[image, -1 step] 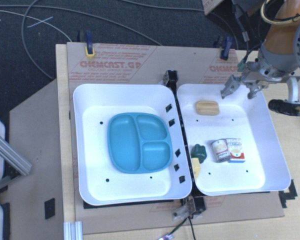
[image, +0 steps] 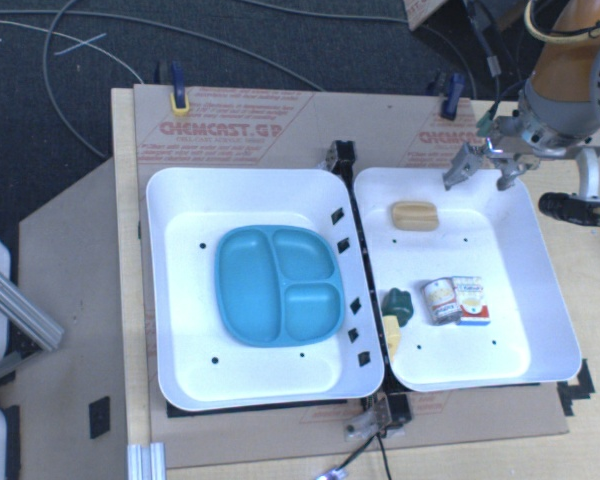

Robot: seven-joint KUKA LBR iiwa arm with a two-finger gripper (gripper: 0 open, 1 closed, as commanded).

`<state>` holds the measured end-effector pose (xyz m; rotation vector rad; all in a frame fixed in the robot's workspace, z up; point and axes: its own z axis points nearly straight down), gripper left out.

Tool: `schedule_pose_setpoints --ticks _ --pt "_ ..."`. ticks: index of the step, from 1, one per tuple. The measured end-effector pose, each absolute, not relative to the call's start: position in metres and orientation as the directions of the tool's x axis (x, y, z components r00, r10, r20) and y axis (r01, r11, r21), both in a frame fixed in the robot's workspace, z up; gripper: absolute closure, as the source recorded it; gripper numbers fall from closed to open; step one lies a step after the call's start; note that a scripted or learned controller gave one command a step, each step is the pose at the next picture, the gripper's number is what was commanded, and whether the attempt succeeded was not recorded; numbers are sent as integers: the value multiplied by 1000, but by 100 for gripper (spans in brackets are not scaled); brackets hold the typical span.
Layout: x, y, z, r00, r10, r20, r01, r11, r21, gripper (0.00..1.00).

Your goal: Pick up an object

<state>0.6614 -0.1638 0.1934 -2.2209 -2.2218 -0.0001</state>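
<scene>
Approach step. The gripper (image: 485, 168) hangs wide open and empty at the right bin's (image: 540, 268) twelve o'clock rim. The nearest object, a tan block (image: 415, 216), lies at its eight o'clock; the next move likely requires descent over it.

Blue three-compartment plate (image: 280, 285) flat in left white bin (image: 170, 298). Board (image: 230, 118) beneath, printed in red, held at far edge by two clamps (image: 179, 88). Cables (image: 100, 18) on dark floor.

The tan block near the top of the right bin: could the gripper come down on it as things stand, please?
Probably yes. The tan block lies alone, apart from the small can, and the open gripper hangs just up and right of it.
</scene>
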Motion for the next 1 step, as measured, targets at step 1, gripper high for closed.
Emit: schedule_pose_setpoints --ticks 1 --pt "660 -164 151 0 1000 1 1000 0 -5 0"
